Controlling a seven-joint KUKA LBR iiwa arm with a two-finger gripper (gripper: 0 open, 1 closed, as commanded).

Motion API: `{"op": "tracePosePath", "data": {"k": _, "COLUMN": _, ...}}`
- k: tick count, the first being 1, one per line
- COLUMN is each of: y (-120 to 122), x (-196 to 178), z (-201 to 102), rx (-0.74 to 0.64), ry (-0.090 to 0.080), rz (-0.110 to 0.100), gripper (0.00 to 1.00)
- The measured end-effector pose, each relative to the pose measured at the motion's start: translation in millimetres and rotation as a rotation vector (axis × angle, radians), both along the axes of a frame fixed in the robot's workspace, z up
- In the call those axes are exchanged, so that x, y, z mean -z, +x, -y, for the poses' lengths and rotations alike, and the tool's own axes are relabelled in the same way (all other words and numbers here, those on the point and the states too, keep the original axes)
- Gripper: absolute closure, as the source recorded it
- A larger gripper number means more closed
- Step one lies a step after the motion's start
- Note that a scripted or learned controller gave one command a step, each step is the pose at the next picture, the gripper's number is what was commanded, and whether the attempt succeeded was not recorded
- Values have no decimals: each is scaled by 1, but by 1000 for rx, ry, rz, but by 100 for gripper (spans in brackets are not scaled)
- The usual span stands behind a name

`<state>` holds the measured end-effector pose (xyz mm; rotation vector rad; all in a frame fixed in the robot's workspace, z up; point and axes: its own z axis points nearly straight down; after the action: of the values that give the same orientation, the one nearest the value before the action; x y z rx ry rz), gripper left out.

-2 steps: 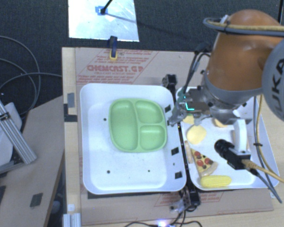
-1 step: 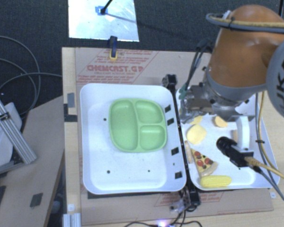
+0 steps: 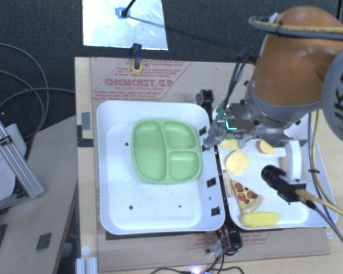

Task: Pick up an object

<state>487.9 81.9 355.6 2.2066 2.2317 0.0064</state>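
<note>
Toys of moulded plastic are scattered in the right white bin [image 3: 323,182]: a pale yellow rounded piece [image 3: 237,162] at centre, a pizza slice [image 3: 246,194] at 6 o'clock from it, a yellow corn cob [image 3: 260,218] lower still. The gripper [image 3: 231,131] is seen at 12 o'clock above the rounded piece; its state cannot be told. A green divided plate [image 3: 164,151] lies in the left white bin [image 3: 114,210].
</note>
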Motion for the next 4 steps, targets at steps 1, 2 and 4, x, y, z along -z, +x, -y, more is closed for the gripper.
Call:
{"op": "tracePosePath", "data": {"k": 1, "y": -2, "x": -20, "z": -82, "rx": -1, "ry": 3, "rz": -1, "gripper": 0}}
{"op": "tracePosePath", "data": {"k": 2, "y": 58, "x": -32, "z": -111, "rx": 4, "ry": 1, "rz": 1, "gripper": 0}}
{"op": "tracePosePath", "data": {"k": 4, "y": 0, "x": 259, "z": -87, "rx": 9, "ry": 2, "rz": -1, "gripper": 0}}
